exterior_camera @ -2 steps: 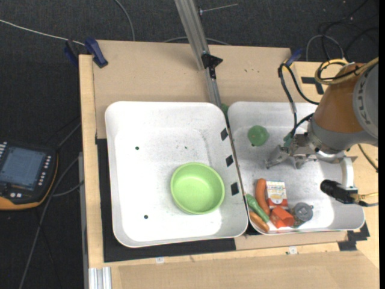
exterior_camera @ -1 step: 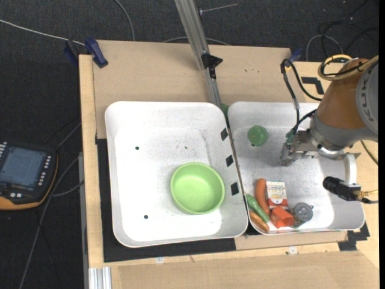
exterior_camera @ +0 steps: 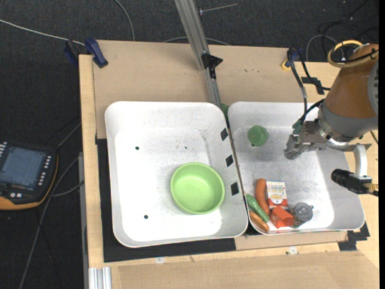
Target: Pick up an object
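While jaws [exterior_camera: 293, 151] hover, two bins [exterior_camera: 120, 161], one green bowl [exterior_camera: 197, 188].

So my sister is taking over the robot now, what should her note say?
Gripper: over the right bin, nothing seen between its fingers.
Things: green ball sits alone in the right bin, to the gripper's left in the camera view. Carrots, small carton, red piece and grey piece are piled at that bin's near edge. Green bowl is in the left bin.
Done: nothing picked up yet.
Left: grab one object and lift it.
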Robot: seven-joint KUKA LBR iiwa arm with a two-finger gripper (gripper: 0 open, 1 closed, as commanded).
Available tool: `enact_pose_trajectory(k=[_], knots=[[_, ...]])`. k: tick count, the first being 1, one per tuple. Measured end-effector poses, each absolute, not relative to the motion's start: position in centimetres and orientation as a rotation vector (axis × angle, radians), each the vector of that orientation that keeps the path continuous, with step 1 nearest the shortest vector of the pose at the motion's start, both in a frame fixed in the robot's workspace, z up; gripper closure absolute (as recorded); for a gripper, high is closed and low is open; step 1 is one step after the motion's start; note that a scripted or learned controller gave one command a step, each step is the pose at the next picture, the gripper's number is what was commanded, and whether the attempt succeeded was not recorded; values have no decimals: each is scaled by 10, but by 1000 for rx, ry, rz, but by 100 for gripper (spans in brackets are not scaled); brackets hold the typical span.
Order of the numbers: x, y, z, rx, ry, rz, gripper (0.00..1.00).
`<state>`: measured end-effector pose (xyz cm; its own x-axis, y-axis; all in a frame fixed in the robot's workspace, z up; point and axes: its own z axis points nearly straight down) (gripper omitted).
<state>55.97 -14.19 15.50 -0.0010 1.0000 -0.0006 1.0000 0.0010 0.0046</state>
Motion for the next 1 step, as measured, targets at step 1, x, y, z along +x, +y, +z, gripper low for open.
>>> enact_pose_trajectory(k=[1], knots=[[562,-148,217,2218,2218,6,100]])
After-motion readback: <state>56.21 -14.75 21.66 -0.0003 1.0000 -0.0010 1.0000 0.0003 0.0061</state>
